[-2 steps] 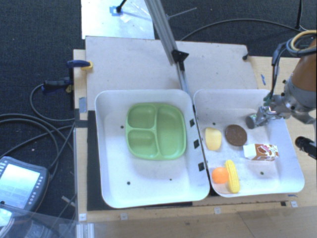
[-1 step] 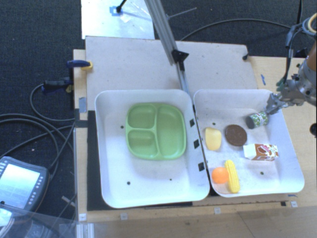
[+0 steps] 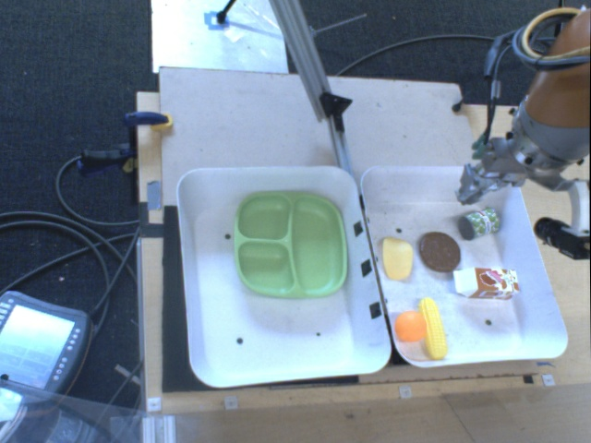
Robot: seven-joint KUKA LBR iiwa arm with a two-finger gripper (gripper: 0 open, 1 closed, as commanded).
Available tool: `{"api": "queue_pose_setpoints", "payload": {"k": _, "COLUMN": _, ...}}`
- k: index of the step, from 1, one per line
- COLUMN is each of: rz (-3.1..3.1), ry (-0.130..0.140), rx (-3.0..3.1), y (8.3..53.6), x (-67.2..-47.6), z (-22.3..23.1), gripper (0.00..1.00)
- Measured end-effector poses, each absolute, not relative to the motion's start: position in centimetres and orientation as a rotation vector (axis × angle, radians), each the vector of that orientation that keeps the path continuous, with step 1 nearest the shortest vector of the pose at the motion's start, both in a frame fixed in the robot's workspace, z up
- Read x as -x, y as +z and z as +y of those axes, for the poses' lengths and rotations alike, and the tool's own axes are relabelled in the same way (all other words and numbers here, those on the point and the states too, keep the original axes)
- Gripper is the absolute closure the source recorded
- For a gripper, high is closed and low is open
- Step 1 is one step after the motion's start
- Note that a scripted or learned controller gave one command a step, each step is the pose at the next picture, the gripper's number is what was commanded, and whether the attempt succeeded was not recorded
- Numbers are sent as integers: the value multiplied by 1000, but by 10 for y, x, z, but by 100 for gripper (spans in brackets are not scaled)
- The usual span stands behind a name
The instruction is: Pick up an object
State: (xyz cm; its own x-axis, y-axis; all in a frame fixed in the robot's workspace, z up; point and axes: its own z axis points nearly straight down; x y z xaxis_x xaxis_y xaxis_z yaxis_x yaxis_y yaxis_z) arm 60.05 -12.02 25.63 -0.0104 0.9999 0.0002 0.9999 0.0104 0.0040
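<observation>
Claw (image 3: 473,188) hung low over the far part of the right bin (image 3: 545,335), at the end of my grey arm (image 3: 554,100), which came in from the right with its orange band just above the wrist. From my screen I could not tell how far apart it stood, and I saw nothing gripped in it; its tip sat just above and to the left of a small can (image 3: 481,222), close to it, though I could not say whether the two touched. That can lay on its side near the bin's far right wall. Beside it, toward the middle of the bin, lay a brown disc (image 3: 440,251), and left of the disc a pale yellow wedge (image 3: 398,258) near the wall shared with the other bin. Nearer me, a small carton (image 3: 489,283) in white, red and brown lay on its side, right of the disc. At the near left of the same bin a corn cob (image 3: 433,327) lay against an orange ball (image 3: 411,327), the two touching. My left bin (image 3: 208,340) held a green tray (image 3: 289,245) with three compartments, lying flat near its middle. A metal pole (image 3: 309,58) slanted down from the top of the view to the gap between the bins.
</observation>
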Motion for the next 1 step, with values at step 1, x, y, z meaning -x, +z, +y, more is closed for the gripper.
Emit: {"api": "queue_pose_setpoints", "payload": {"k": 1, "rz": 2232, "ry": 6, "rx": -2207, "y": 248, "x": -627, "z": -67, "gripper": 100}}
